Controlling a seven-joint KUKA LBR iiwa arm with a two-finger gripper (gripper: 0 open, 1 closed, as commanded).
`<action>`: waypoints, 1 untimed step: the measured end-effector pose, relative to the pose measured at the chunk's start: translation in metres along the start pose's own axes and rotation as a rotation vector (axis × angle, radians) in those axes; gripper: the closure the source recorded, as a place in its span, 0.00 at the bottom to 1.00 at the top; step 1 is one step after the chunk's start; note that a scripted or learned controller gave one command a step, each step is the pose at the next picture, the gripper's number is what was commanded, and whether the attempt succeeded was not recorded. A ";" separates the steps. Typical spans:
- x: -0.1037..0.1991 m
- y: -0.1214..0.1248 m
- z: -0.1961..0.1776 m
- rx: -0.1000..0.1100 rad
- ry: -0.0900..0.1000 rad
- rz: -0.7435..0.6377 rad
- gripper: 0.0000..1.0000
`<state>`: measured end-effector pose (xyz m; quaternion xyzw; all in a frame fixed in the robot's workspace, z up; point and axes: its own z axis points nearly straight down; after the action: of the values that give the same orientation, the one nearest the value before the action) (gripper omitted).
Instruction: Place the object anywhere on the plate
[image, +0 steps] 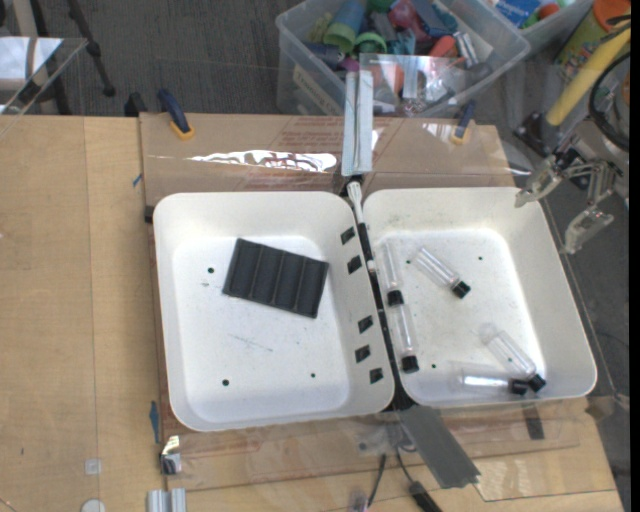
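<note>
The nearest tube (497, 381), lying well right of the plate (276, 277), looks the easiest pick, so the gripper (578, 205), farther right of the plate, its jaws' state impossible to tell, should straddle it crosswise.

Left bin (180, 300) lies open around the dark ribbed plate (276, 277) — right bin (560, 300) is cluttered with scattered tubes (440, 270).
</note>
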<state>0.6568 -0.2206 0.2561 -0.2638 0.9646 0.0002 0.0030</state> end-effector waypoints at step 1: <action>-0.007 -0.005 -0.014 0.003 -0.003 -0.175 0.00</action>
<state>0.6655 -0.2210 0.2699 -0.3472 0.9378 -0.0010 0.0050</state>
